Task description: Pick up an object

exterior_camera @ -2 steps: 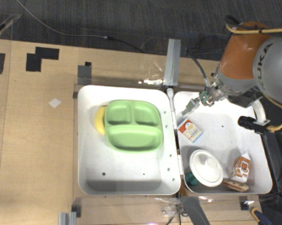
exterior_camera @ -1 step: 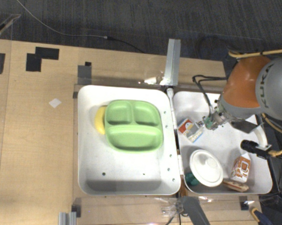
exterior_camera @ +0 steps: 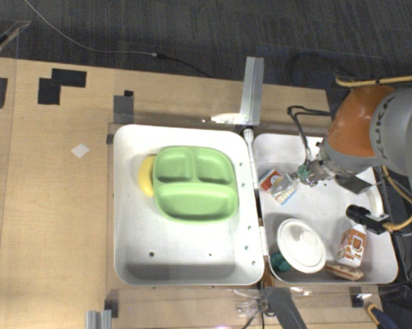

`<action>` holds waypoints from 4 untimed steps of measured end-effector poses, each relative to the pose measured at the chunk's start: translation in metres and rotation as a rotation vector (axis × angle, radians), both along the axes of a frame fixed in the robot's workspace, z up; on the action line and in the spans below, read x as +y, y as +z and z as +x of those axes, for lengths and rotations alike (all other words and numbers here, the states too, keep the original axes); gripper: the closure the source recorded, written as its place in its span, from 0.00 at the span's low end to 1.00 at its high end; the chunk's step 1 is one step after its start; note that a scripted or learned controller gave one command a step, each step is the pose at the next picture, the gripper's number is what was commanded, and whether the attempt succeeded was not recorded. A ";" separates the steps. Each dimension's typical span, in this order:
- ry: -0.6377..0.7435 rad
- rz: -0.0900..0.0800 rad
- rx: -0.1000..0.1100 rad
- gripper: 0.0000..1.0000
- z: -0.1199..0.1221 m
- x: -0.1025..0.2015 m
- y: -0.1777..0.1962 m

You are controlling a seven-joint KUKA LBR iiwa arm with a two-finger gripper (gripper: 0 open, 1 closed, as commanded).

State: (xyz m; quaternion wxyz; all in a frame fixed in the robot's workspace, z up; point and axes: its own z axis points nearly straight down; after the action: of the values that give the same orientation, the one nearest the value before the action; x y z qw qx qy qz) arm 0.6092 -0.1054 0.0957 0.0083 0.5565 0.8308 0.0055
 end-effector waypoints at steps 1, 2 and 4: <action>-0.143 0.002 -0.001 0.00 0.012 0.014 0.000; -0.188 0.002 0.011 0.00 0.047 0.019 -0.008; -0.180 0.001 0.004 0.00 0.050 0.020 0.005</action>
State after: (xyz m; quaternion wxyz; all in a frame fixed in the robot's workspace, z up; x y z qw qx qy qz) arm 0.6589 -0.0852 0.1008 0.0066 0.6290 0.7774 0.0039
